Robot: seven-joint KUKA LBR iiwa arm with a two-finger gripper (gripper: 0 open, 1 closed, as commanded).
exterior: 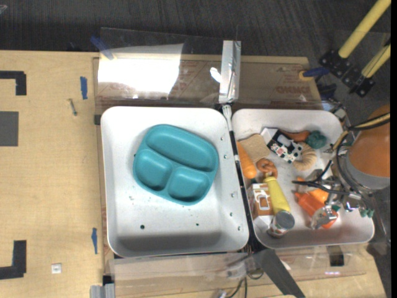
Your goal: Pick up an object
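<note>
The right bin [363,231] holds a jumble of small items. Among them are a yellow tube [276,194] with a grey cap, a brown bread slice [253,146], an orange carrot [247,165], a black-and-white piece [282,146], a teal toy [316,139] and a cream ball [304,160]. My gripper [329,194] hangs low over the bin's right side, below the orange wrist band [372,154]. It is right above or against an orange toy [313,201]. Cables and the wrist hide how its jaws stand.
In the left bin [118,166] a teal divided plate [175,162] lies near the middle. A metal divider strip [229,73] stands behind the two bins. Yellow-and-black tripod legs [360,36] sit at the upper right, off the bench.
</note>
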